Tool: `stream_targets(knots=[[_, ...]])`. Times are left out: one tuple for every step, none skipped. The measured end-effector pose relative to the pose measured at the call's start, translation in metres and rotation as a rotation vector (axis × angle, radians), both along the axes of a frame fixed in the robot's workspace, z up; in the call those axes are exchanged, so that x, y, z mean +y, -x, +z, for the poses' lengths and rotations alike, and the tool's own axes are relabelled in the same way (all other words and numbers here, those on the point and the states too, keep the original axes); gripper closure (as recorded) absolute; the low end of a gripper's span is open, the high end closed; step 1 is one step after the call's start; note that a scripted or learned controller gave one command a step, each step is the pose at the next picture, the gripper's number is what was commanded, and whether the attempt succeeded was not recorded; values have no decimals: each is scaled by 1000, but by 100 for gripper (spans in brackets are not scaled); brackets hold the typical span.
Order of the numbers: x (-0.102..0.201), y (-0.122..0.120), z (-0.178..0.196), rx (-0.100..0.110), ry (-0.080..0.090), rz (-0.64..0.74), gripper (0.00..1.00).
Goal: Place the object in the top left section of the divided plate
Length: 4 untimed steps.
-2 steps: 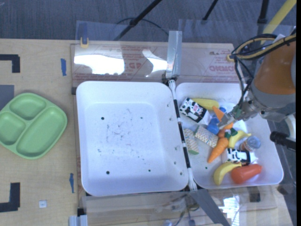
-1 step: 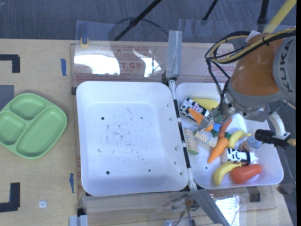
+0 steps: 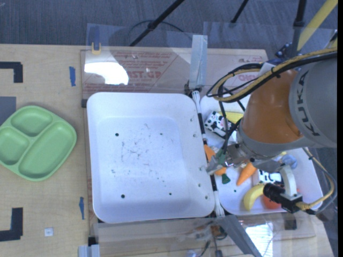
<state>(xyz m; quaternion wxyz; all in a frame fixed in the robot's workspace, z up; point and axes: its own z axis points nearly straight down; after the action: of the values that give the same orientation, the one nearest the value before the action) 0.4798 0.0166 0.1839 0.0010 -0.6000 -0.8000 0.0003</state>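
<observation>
The green divided plate lies on the wooden bench at the far left, outside the bins, with two small sections on its upper left and one large section on the right. My gripper is down in the right bin, close to its left wall. It hangs among small toy foods, right by an orange carrot piece and another orange piece. The wrist and orange band hide much of what lies under it.
In the right bin lie an orange carrot, a yellow banana, a black-and-white spotted toy and a yellow item. The left bin sits between the gripper and the plate. Cables loop above the arm.
</observation>
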Motion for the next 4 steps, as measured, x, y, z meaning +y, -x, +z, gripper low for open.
stream_targets(knots=[[0, -4, 155, -2, 2, -497, 100], [64, 2, 53, 4, 2, -256, 100], [88, -77, -31, 0, 1, -333, 100], [82, -36, 99, -1, 2, -330, 100]])
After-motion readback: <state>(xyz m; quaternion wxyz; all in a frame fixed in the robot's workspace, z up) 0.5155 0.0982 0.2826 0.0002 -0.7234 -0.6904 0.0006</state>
